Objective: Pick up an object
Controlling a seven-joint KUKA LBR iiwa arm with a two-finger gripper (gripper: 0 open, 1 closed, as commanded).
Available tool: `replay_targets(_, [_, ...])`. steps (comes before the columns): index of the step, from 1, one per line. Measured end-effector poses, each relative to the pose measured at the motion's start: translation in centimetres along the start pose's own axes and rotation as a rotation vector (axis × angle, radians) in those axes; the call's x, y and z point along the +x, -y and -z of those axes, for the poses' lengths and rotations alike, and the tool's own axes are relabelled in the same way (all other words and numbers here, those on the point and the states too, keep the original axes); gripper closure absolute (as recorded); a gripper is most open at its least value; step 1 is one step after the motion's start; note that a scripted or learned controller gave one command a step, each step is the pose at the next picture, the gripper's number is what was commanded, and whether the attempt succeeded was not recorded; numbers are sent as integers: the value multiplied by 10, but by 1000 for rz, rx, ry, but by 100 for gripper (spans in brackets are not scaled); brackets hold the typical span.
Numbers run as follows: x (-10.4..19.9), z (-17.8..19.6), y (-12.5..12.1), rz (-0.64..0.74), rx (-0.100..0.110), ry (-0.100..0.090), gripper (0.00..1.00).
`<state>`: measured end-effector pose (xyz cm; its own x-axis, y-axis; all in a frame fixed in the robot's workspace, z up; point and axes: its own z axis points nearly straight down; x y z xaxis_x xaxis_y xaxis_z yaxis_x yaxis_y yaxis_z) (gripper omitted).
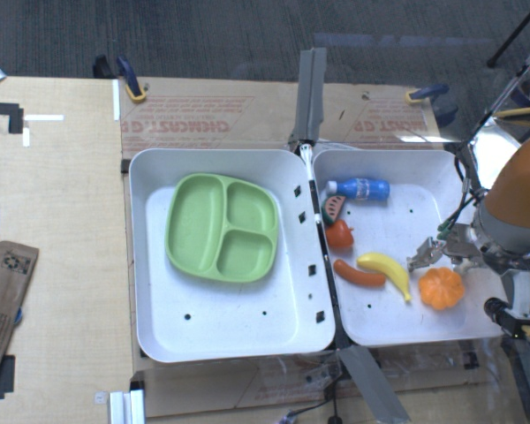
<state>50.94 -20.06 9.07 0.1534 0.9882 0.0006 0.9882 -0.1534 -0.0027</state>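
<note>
My tool [428,256] sits low in the right bin [397,325], just above-left of the orange [442,289], near the banana [386,268] tip. Can't tell if it's released or clenched. Nothing visibly between its tips. Sausage [359,275] left of banana, tomato [339,234] and watermelon slice [334,207] by the divider, blue bottle [359,188] up top. Green divided plate [222,228] in the left bin [159,316].

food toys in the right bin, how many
5: watermelon slice and tomato by the divider, sausage, banana, orange near the gripper. The arm could hide more.
</note>
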Motion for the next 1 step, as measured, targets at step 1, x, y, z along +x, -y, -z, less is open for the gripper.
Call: replay_targets(1, [-11,0,31,45,0,-1,0])
